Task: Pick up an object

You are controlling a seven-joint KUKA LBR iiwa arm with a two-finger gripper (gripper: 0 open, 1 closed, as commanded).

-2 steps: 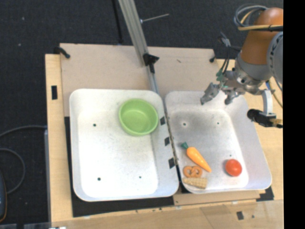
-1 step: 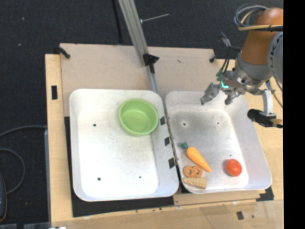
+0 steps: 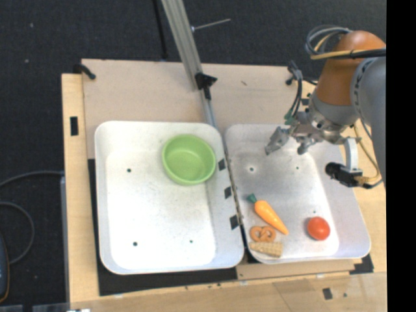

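My gripper [image 3: 288, 143] hangs with fingers apart, holding nothing, over the right bin [image 3: 296, 181]. The toy carrot [image 3: 270, 216] lies toward six o'clock from it; no writing is readable.

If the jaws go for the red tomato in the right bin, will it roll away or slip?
The tomato looks round and smooth, so a nudge would probably roll it across the flat right bin. Its glossy skin may slip under an off-centre pinch. It sits alone, apart from the carrot.

Green bowl [image 3: 189, 159], orange carrot [image 3: 270, 216] (green tip), red tomato [image 3: 318, 229], tan waffle [image 3: 267, 248], brown pretzel [image 3: 262, 233], speckled white bins [image 3: 117, 194].
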